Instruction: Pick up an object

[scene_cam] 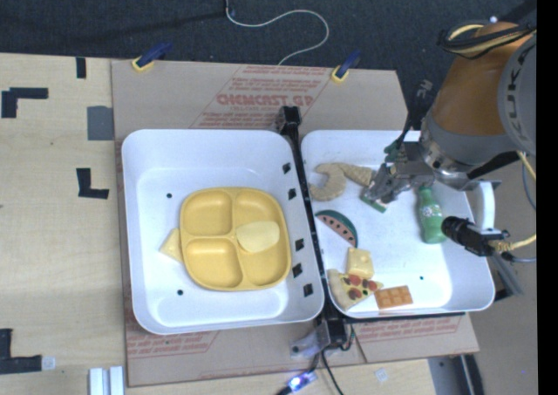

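We found the pick not yet made: nothing showed between the fingers, so the grasp and the lift were both left to do, as far as we could judge.

Nearest in the right bin (471,293) lay an orange cracker (393,297), a pizza slice (346,288) and a cheese wedge (358,261), close together. Beyond them sat a watermelon slice (338,225).

Farther right lay a green bottle (429,215), its long axis running near to far, cap toward the far side.

The gripper (380,194) hung just left of the bottle, over bare bin floor. Whether its jaws stood open or closed, we could not tell.

Farthest was a tan croissant (336,178). In the left bin (144,166) sat a yellow plate (214,241).
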You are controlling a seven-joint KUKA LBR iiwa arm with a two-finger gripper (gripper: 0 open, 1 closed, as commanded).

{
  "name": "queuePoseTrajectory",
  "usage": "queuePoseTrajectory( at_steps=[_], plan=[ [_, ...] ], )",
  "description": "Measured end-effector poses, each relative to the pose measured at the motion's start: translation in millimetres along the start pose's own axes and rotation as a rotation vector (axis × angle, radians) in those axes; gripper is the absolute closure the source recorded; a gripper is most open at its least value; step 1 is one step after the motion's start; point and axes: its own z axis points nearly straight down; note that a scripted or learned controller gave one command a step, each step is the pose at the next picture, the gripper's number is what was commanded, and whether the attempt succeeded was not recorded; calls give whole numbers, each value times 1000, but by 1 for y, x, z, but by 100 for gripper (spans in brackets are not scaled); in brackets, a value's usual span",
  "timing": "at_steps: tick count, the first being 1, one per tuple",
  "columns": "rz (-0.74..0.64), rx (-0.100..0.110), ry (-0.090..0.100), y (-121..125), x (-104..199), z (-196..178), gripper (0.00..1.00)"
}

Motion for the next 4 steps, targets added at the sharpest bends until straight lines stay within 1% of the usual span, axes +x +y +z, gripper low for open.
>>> queuePoseTrajectory(
  at_steps=[1, 2, 3, 4],
  plan=[
    [0, 2, 0, -43, 47, 5, 100],
    [2, -2, -1, -44, 45, -5, 100],
    [2, -2, -1, -43, 44, -4, 100],
    [4, 0, -1, -51, 46, -2, 100]
  ],
)
